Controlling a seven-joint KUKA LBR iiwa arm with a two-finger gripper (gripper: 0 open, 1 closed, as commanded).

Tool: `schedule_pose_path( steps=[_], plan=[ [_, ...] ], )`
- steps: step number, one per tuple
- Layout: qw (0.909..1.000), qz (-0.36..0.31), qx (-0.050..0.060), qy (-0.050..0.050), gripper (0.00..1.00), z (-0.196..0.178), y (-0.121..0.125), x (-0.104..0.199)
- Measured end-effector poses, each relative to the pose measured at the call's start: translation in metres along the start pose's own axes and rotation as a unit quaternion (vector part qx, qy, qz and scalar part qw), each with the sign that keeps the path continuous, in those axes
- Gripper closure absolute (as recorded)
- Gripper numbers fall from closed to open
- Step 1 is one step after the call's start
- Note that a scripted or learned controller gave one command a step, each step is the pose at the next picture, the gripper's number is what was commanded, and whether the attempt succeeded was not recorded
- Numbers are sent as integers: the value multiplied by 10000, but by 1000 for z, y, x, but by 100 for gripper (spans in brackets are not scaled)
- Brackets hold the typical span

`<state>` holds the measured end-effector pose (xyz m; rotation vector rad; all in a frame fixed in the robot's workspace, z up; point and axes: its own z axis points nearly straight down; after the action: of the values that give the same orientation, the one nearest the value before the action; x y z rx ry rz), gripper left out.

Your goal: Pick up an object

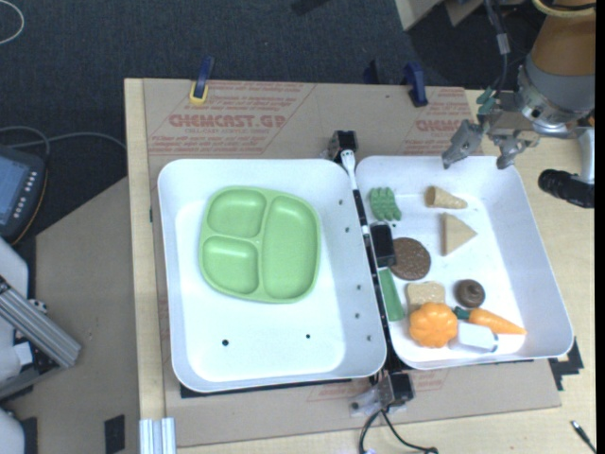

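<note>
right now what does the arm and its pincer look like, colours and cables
The arm at the view's upper right has an orange band over a grey wrist section. Below it sits a pale metallic mount carrying the pincer, whose two slim grey fingers are dark at the tips. A thin black cable runs down along the arm toward the mount.

The arm (pixel 565 36) is cut off by the top and right edges. A white item (pixel 479 340) lies partly hidden under the carrot (pixel 492 321) (too small to identify). A dark device (pixel 19 189) runs off the left edge.
</note>
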<state>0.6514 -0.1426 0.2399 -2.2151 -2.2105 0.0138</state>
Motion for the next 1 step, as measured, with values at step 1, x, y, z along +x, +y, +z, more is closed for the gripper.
schedule_pose_path(
  steps=[1],
  plan=[
    [10000, -12, -72, -12, 0, -9, 2, 0]
  ],
)
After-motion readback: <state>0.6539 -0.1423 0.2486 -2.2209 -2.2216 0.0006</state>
